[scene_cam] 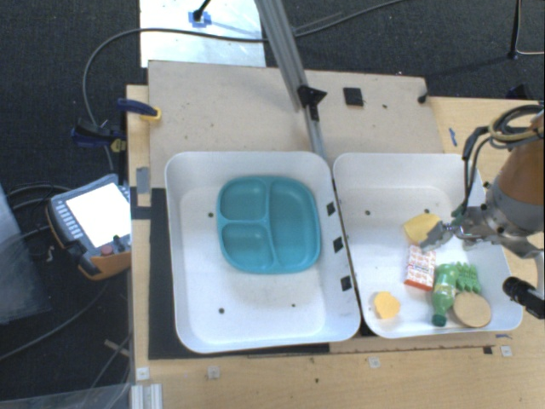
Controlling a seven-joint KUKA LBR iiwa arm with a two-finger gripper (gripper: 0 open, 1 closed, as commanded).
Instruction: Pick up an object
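- Gripper (440,233) of mine sits low in the right white bin (383,181), reaching in from the right; grey arm with orange band behind it at the frame's right edge.
- Can't tell if my fingers are apart or together, too small and dark at the tip.
- Fingertip area is right beside the yellow wedge-shaped block (421,226), touching or nearly so; can't tell whether the block is between my fingers.
- Small flat red-and-white printed packet (419,268) lies just below the yellow block, near my gripper.
- Green plastic bottle (442,294) lies next to the packet on its right, cap end toward the bin's front edge.
- Green knobbly toy piece (461,273) touches the bottle's upper side.
- Round tan wooden-looking disc (471,310) sits just right of the bottle, near the front right corner.
- Small yellow rounded piece (387,305) rests alone at the front left of the right bin, well apart from my gripper.
- Left white bin (192,313) holds a teal plastic divided plate (269,225) with three compartments, lying flat around its middle.
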